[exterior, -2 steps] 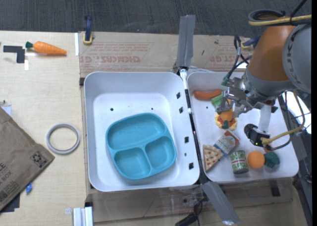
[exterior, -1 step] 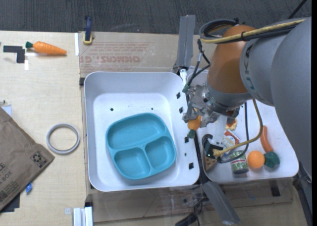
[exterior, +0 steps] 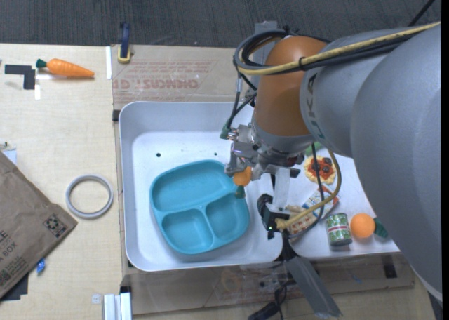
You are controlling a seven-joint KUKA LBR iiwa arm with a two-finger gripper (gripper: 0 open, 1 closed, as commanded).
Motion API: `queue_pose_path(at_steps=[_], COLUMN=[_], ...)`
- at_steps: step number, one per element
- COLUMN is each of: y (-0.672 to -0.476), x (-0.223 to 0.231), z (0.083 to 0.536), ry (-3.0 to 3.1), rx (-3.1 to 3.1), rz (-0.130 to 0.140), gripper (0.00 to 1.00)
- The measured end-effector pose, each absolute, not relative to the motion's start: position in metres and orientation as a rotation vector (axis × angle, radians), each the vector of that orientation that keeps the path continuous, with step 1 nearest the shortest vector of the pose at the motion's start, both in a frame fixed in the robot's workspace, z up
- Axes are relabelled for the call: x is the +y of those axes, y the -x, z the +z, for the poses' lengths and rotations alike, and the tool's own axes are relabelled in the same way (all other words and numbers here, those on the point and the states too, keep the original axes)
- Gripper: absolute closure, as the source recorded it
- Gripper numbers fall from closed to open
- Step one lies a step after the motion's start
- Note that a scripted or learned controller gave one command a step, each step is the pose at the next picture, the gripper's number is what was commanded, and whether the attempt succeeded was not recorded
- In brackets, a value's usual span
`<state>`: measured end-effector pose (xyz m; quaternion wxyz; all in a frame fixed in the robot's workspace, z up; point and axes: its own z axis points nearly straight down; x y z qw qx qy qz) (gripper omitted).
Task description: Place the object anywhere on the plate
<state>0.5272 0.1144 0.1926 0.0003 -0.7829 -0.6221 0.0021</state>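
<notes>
At frame centre, the gripper holds a small orange object between its fingers, over the right rim of the blue plate. Risk: release here may drop it onto the rim, rolling into the white bin.

light: bright, even | shadows: soft | glare: mild on white bin | focus: sharp

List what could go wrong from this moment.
1. The small orange object sits at the right rim of the blue plate; released here, it may roll off into the white bin.
2. The pincer hangs close to the plate's rim; descending further might knock the plate.
</notes>
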Motion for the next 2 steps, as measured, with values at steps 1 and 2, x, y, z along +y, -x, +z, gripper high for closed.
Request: queue_pose_path(at_steps=[1,2], y=[-0.5272,-0.5275], x=[0.1141,0.1125], z=[0.1926,0.2002], ry=[2.46,2.462], rx=[-1.953,-1.949], rz=[0.007,0.013], gripper=[0.0,1.0])
